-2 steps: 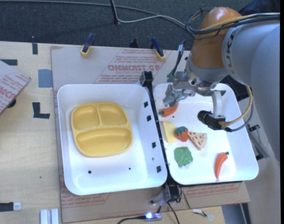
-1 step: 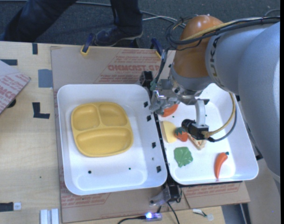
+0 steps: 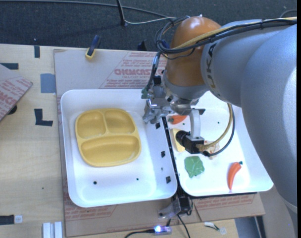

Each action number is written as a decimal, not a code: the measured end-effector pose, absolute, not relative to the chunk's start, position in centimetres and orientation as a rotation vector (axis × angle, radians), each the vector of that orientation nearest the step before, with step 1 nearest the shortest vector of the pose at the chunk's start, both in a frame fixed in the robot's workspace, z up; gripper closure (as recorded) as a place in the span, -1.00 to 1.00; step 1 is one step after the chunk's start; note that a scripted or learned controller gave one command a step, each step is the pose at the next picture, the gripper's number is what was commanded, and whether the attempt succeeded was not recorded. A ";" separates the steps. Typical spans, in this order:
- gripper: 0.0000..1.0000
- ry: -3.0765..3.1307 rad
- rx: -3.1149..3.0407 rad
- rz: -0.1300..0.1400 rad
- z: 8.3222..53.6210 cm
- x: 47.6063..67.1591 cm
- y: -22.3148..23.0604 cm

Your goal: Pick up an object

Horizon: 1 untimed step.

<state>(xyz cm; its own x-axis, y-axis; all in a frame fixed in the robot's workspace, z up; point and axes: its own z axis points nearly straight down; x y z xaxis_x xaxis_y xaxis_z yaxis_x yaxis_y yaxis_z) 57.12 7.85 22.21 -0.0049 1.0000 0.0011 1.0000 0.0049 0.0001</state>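
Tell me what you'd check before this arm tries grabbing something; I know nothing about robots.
1. Loose targets present: ok. A green piece and an orange carrot shape lie apart in the right bin.
2. Gripper above a target: not ok. It hangs over the rims between the bins.
3. Yellow plate out of the way: ok, flat in the left bin.
4. Small orange thing beside the gripper: cannot tell, partly hidden by the arm.
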 end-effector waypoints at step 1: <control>-1.00 -2.222 -2.221 0.001 22.1 57.1 7.6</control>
